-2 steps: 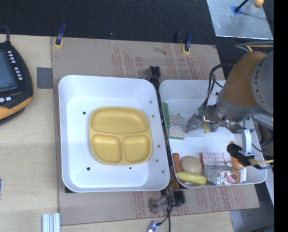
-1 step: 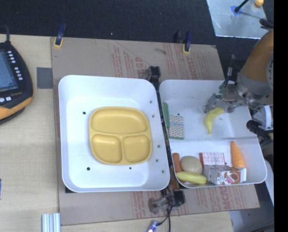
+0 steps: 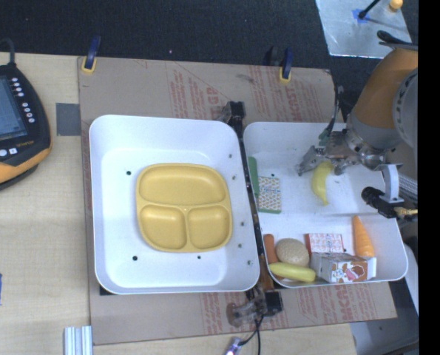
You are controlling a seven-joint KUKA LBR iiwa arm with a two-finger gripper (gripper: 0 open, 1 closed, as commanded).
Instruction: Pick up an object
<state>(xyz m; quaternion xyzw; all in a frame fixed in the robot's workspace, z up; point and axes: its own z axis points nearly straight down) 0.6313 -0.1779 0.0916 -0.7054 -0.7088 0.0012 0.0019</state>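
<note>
Reaching in from the right, the tool hangs low in the right bin, right over a yellow banana. Its fingers look spread wide, with the top of the banana between them, but not squeezed. The banana lies just below the tool, its long side pointing toward the front. Nothing blocks it. A small card sits to its left, and a carrot, a box and a potato wait near the front wall.

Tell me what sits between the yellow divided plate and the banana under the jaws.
In the camera view, between the yellow divided plate and the banana lie both bins' adjoining rims and a small patterned card beside a green strip.
</note>
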